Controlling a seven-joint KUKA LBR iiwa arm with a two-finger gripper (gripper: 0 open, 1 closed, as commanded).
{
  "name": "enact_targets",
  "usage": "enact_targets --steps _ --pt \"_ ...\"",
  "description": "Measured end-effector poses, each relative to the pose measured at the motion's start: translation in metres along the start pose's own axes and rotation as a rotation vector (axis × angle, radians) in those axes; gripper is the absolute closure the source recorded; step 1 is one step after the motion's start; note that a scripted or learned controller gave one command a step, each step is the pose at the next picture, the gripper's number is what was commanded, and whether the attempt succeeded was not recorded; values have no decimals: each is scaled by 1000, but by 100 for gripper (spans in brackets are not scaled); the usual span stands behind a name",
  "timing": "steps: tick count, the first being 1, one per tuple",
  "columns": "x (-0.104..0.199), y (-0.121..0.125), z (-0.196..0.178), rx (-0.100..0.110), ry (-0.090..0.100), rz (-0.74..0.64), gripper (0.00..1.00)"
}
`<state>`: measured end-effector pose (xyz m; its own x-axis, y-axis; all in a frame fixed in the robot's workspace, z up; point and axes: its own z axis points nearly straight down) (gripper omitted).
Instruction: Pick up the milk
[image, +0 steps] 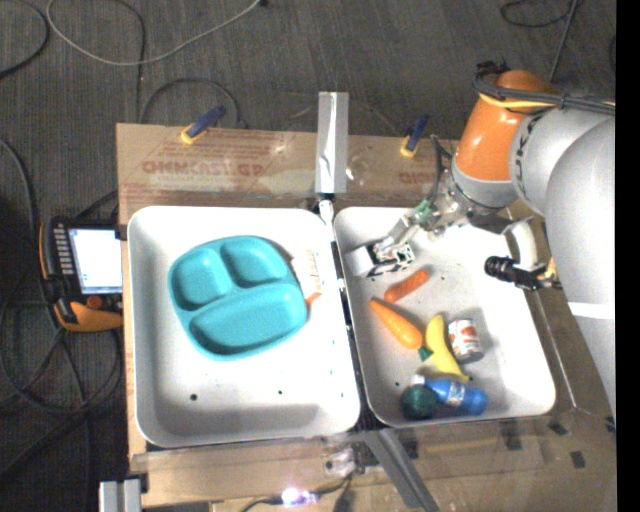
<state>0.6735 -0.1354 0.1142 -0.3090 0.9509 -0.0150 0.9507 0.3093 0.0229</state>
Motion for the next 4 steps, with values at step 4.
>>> enact_targets --steps 4 --pt "7 6 4 -2 -18 92 0"
